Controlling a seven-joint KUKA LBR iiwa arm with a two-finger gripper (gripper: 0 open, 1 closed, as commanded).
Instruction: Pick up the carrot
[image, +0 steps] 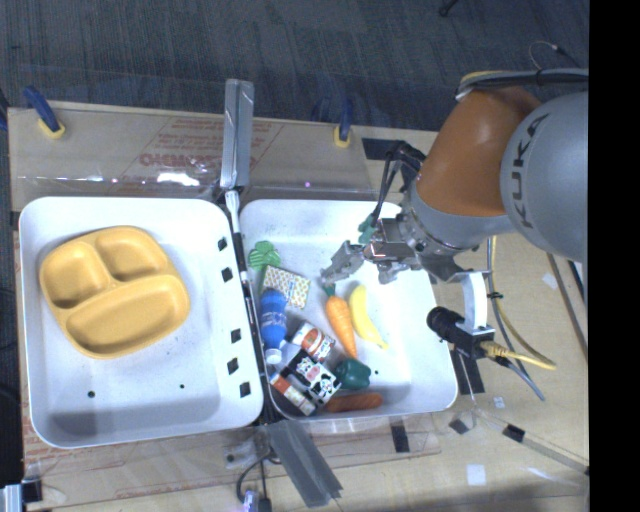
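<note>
Carrot (341, 324) lies just below your end effector (340, 264), long axis near-vertical; you cannot tell its state.

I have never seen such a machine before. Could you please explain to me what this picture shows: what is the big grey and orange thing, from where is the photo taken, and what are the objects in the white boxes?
The big grey and orange thing is a robot arm, reaching in from the right. At its end is a gripper, its hand with two fingers. One fixed camera above the bench takes the photo, looking down at a slant.

On the bench are two shallow white bins. The left bin holds a yellow divided plate. The right bin holds small toys: an orange carrot, a yellow banana beside it, a blue bottle, a checkered card and a few more pieces.

The gripper hovers just above the carrot's top end. I see nothing held between its fingers.
</note>
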